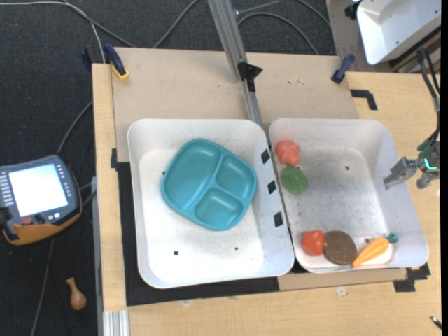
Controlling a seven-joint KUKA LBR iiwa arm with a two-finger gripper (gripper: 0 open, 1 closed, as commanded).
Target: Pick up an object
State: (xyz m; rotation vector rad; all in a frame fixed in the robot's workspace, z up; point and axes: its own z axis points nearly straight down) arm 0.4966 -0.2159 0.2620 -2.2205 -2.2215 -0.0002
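Plastic, by the look of it, is what the small toy foods in the right-hand bin (392,161) are made of, so they are judged light, stiff and somewhat slippery, with no risk of breakage. Five are seen: a pink-orange piece (287,151) at about ten o'clock in that bin, a green piece (294,180) touching it just below, and along the six o'clock wall a red tomato (313,242), a brown disc (339,247) and an orange carrot (372,251) packed side by side. The carrot is judged the easiest to take, across its narrow middle; the rounded pieces could squirt out unless gripped at the widest part, and the flat disc offers little height. A teal divided plate (209,183) lies in the left-hand bin (150,208), too wide to be grasped except by its rim. The gripper (414,171) is seen at three o'clock on the table (175,75), at the outer rim of the right bin, well apart from every toy; nothing is seen in the jaws, and whether they are spread or closed cannot be told.
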